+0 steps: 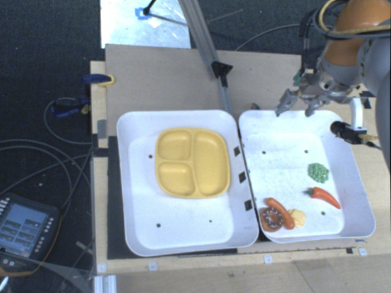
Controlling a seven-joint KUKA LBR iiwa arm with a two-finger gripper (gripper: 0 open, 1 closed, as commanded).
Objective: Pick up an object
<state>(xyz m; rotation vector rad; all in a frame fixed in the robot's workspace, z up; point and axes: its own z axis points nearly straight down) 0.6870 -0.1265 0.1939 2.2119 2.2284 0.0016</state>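
My gripper [297, 104] hangs over the far edge of the right bin [287, 133], up near its back rim; my two fingers [283, 105] are spread apart with nothing between them, one toward the bin's far left corner and the other further right. My orange band [360, 14] sits above the wrist at the upper right of the view.

The things I could pick all lie in the near part of the right bin, well apart from my fingers; a green bumpy piece [317, 173] sits toward the right side; just below it lies an orange carrot [325, 196] with a green tip, slanting down to the right; near the front left corner a brown doughnut [270, 218] rests against a red sausage [280, 212] that lies aslant across it; a small pale yellow piece [297, 217] touches the sausage on its right.

The left bin [137, 224] holds a yellow divided plate [192, 162] with three compartments, lying flat toward the bin's back half; the two bins meet along a dark seam in the middle of the bench [159, 78].
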